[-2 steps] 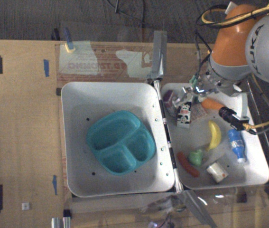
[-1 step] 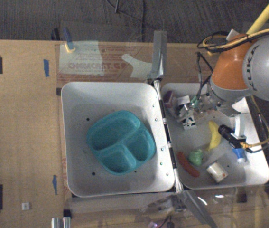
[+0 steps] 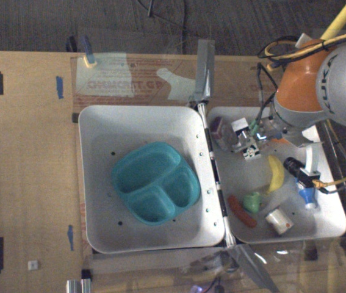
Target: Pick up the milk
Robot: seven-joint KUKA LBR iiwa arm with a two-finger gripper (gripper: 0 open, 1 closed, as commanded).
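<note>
Camera view: the arm (image 3: 319,84) reaches in from the upper right, wrist bent down over the right bin (image 3: 334,224). Its jaws (image 3: 249,144) hang above the bin's upper left; their opening cannot be told. The milk (image 3: 279,220) lies near the front, well apart, beside a green pepper (image 3: 252,201).

Tan wooden worktop (image 3: 26,182) with black and blue tape marks, two shallow white plastic bins side by side on it, left bin (image 3: 93,127), right bin (image 3: 334,224), clear plastic sheet (image 3: 130,78) behind them
</note>
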